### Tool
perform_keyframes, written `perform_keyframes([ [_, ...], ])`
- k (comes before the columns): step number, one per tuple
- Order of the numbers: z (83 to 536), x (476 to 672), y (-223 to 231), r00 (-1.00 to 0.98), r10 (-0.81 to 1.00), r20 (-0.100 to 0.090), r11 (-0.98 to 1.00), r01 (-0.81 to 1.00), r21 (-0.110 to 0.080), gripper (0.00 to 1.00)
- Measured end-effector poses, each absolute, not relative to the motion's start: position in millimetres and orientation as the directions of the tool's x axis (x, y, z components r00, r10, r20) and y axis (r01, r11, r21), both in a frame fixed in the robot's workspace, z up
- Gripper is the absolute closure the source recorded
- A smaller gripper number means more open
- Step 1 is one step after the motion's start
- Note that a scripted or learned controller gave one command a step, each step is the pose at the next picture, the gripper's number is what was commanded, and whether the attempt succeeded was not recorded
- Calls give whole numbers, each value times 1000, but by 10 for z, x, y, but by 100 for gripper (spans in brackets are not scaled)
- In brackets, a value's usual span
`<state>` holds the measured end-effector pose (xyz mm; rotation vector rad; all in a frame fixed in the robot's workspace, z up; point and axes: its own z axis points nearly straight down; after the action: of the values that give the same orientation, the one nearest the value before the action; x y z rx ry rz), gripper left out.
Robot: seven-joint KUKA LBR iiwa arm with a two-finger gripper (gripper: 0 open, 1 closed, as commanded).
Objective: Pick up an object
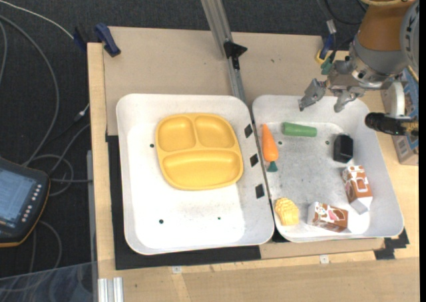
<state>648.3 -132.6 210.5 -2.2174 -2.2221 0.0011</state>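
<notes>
1. Nearest the camera, a brown-and-white carton point(330, 216) and a yellow corn cob point(287, 211) lie at the right white bin's point(389, 191) front edge.
2. Further back sit a second carton point(357, 184), a black block point(343, 148), an orange carrot point(269, 144) and a green cylinder point(299, 130).
3. Left white bin point(136, 181) holds a yellow divided plate point(198, 150).
4. Gripper point(327, 98) hovers over the right bin's far rim, fingers point(310, 96) spread, holding nothing.
</notes>
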Motion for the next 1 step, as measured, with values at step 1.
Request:
perform_keyframes([
  [1,2106,6483,-1327,-2,1000,1,2,1000,-2,0],
])
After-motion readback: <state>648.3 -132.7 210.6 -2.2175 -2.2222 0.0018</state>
